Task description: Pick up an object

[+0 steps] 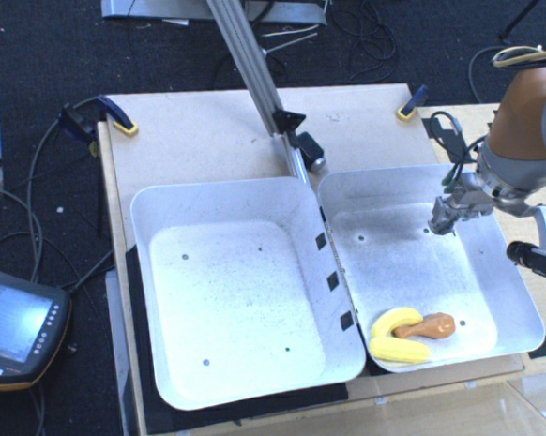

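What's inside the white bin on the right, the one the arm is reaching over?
The right bin holds a yellow banana and a brownish drumstick-shaped toy, touching, near its front edge. The gripper hovers farther back, covering a small patch of floor.

The two shallow white plastic bins [232,291] look smooth and faintly speckled. A yellow banana-shaped plastic toy [395,336] and a glossy brown drumstick-shaped toy [432,326] shine softly. The pale wooden bench top [210,137] looks matt; the slanted aluminium rail [251,63] gleams.

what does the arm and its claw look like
The arm is rounded, with an orange-brown upper section above a grey wrist. A black cable loops along its near side. The claw is a small, dark grey metal piece at the tip, and a black fitting sticks out by the wrist.
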